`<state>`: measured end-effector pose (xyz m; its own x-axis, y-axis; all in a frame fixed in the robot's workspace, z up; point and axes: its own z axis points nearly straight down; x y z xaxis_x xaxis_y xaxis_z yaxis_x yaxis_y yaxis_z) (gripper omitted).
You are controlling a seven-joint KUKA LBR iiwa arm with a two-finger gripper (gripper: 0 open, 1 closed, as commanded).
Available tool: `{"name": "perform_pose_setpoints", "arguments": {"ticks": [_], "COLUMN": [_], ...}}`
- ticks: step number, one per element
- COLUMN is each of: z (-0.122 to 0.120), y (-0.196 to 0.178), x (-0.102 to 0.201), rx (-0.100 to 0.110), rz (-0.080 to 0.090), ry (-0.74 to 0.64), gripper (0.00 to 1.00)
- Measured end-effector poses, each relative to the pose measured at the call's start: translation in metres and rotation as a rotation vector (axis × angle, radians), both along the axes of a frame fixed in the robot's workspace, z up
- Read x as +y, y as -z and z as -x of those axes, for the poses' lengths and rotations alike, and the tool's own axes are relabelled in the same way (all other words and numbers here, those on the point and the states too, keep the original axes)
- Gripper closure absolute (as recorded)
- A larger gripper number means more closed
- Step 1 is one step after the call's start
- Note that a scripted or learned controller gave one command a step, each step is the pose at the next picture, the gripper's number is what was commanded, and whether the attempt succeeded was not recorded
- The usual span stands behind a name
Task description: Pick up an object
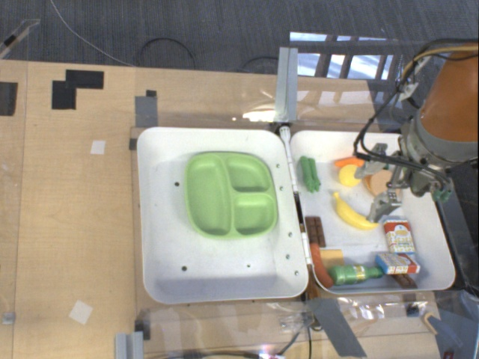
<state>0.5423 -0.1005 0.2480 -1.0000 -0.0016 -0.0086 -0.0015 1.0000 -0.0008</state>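
Camera view: my gripper hangs low over the right bin, right at the banana — its fingers look parted with nothing between them, tips just past the banana's right end. Banana lies flat mid-bin, curved, a smaller yellow piece just above it.

It's almost certainly a plastic toy: light, stiff, smooth, so a bit slippery. I'd pinch it across the fat middle, fingers square to the curve — the tapered ends would likely squirt out.

Fallbacks near the bin's front edge: the green bottle and the small cartons, flat-sided and easy. Left bin just holds the green divided tray.
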Motion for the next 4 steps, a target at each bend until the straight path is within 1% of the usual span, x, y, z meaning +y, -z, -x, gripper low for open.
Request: {"name": "perform_pose_setpoints", "arguments": {"ticks": [1,2,3,4], "z": [0.048,0.032,-0.055,-0.062], "y": [0.102,0.156,0.159,0.159], "x": [-0.030,0.000,-0.009,-0.026], "rx": [0.007,-0.015,-0.007,-0.005], "rz": [-0.001,0.005,-0.001,0.001], "ry": [-0.094,-0.146,0.036,-0.069], "gripper": [0.00,0.00,0.00,0.00]}}
